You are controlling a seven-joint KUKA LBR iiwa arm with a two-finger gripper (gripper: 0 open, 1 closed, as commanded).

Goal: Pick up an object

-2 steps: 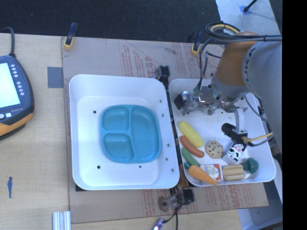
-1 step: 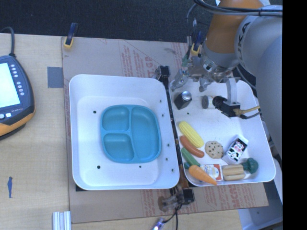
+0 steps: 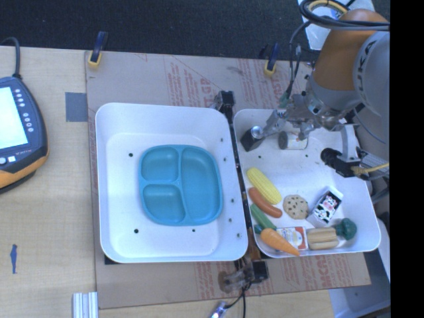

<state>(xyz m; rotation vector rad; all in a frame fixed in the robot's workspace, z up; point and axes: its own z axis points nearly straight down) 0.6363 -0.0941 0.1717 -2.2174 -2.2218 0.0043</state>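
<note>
My gripper (image 3: 295, 139) hangs over the far end of the right bin (image 3: 371, 204), open, with bare white floor showing between its two short dark fingers. Nearer the camera in that bin lie a yellow corn cob (image 3: 264, 185), a red-orange sausage (image 3: 265, 204), a round cookie (image 3: 295, 206), a black-and-white milk carton (image 3: 326, 206), a carrot (image 3: 279, 242), a bread roll (image 3: 322, 238) and a green broccoli piece (image 3: 346, 228). All of these lie apart from the gripper. A small grey piece with a dark round end (image 3: 255, 136) sits just left of the gripper.
The left bin (image 3: 112, 177) holds a blue divided plate (image 3: 180, 184). A handheld control pad (image 3: 16, 128) rests on the bench at the far left. Blue-and-yellow clamps (image 3: 97, 50) sit along the bench's far edge.
</note>
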